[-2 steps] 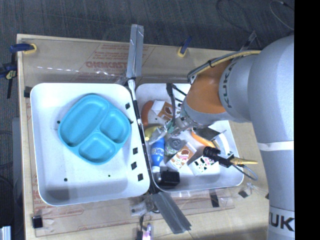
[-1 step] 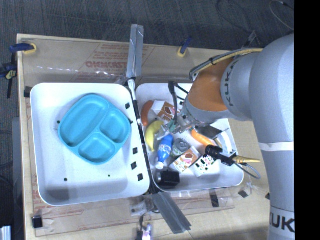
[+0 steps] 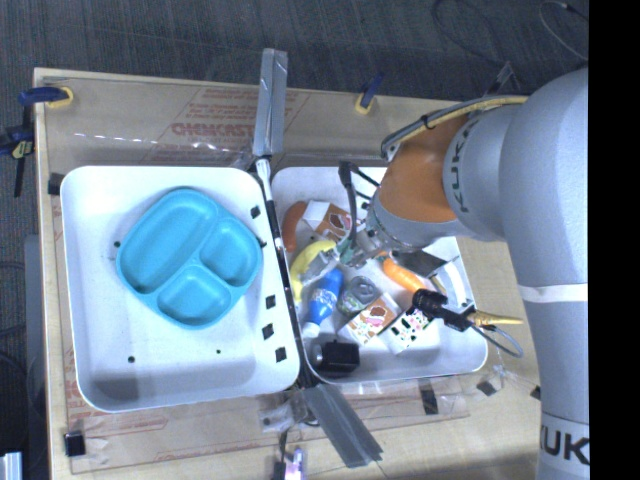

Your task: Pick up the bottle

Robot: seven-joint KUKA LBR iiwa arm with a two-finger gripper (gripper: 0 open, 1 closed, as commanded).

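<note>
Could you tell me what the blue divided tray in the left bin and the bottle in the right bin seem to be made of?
The blue divided tray looks like moulded plastic with a matte to satin finish: one even colour, rounded compartment walls, only soft highlights. The bottle also looks plastic, blue with a white end and a slight sheen, though it is small and partly crowded by other items, so that is less certain.

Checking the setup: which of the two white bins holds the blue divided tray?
The left bin; the blue tray lies in it alone, while the right bin holds mixed clutter.

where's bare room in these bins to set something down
Left bin: bare floor along its near edge and left side, around the blue divided plate. Right bin: crowded, with the bottle, banana and small cartons packed under the arm.
</note>
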